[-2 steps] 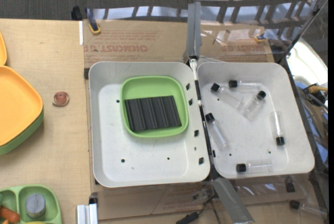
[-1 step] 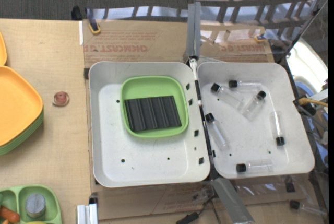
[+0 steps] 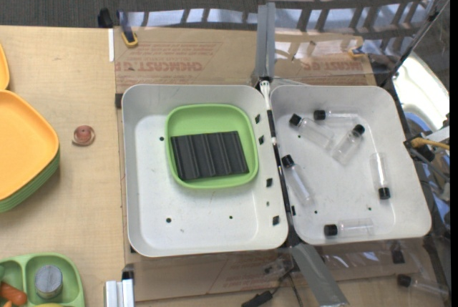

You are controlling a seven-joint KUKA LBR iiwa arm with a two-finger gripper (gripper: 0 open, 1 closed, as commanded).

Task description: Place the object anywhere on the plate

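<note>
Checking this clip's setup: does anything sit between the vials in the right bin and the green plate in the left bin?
Only the bins' adjoining rims separate them. The clear vials lie scattered in the right bin; the green plate in the left bin carries a dark ridged block, leaving just its border free.

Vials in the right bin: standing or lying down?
Lying down. Each vial shows its clear side and black cap, scattered flat on the right bin floor at different angles.

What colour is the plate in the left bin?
Light green plate, holding a dark grey ribbed pad; camera view.
</note>
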